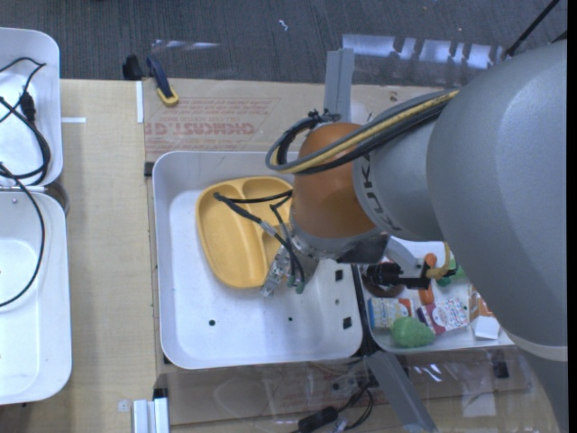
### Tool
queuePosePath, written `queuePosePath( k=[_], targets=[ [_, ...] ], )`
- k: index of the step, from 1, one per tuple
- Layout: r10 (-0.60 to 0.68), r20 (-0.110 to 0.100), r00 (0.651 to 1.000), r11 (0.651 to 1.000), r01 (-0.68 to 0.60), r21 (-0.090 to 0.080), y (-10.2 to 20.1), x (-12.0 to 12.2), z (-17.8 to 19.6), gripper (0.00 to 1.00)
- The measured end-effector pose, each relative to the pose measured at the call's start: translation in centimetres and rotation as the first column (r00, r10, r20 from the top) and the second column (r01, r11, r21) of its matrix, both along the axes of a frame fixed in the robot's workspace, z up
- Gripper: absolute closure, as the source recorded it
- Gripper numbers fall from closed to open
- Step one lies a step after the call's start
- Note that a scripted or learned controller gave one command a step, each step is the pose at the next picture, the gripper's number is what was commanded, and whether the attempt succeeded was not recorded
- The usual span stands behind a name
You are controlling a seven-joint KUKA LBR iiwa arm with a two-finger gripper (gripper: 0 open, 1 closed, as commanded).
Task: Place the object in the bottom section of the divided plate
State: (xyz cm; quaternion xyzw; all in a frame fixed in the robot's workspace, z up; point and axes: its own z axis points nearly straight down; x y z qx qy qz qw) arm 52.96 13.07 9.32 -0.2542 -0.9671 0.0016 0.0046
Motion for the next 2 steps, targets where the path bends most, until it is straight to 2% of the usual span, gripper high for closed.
queuePosePath(
  k=[1,2],
  targets=[
    [-0.002,0.009,1.000,1.000,0.002,0.000,-0.1,0.2,-0.2,0.00],
    [0.049,0.008,0.999,0.999,-0.049,0.000,1.4,-2.8,3.0,0.00]
  ],
)
